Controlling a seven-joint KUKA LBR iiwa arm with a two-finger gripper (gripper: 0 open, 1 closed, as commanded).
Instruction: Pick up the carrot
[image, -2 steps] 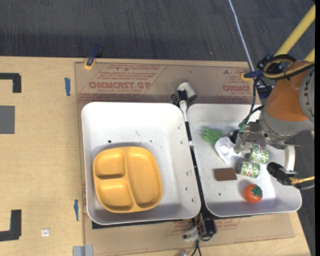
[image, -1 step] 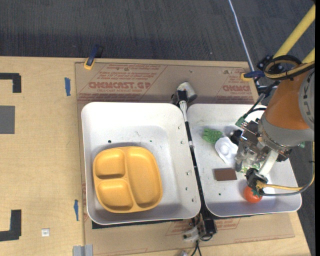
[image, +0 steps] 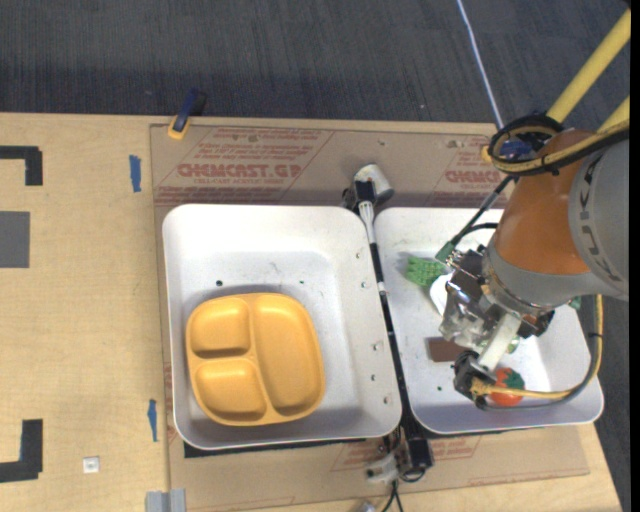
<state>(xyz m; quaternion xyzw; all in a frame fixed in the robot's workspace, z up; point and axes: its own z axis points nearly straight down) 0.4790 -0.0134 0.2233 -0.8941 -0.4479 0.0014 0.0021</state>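
Note:
The carrot (image: 503, 391), orange with a green top, lies near the front edge of the right bin (image: 560, 405), partly hidden behind the robot's wrist parts. My gripper (image: 458, 312) hangs over the middle of that bin, up and to the left of the carrot, and nothing shows in its hold. A small brown piece (image: 439, 349) lies just below the gripper.
A green leafy item (image: 424, 268) sits in the right bin's back left part, partly under the arm. The left bin (image: 200, 235) holds a yellow divided plate (image: 256, 356). A black-and-white tool (image: 368, 190) rests at the back, where the two bins meet.

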